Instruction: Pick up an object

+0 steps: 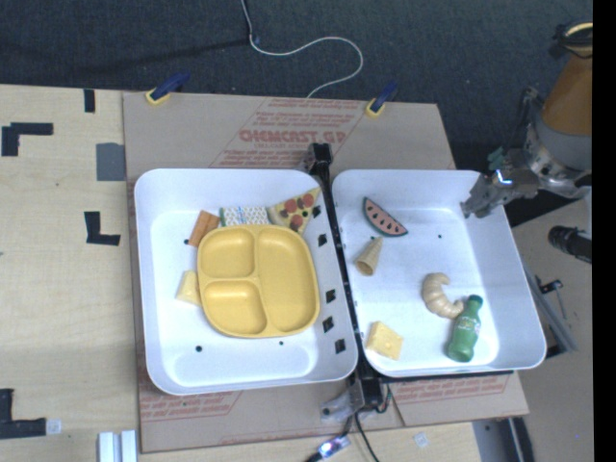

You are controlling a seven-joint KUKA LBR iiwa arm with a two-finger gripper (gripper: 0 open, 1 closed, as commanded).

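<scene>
The right bin (500, 258) holds a watermelon slice (384, 218), a small cone (369, 255), a croissant (441, 295), a green bottle (464, 329) and a cheese wedge (385, 340). My gripper (484, 198) hangs over the right bin's far right corner, above its rim, well away from all of these. Nothing shows between its dark fingertips. The arm's orange band (570, 94) is at the right edge.
The left bin (154, 258) carries a yellow divided plate (258, 279) with a pizza slice (298, 209), an orange stick (203, 227) and other small food pieces around it. A white cable (308, 51) lies behind the bins on dark floor.
</scene>
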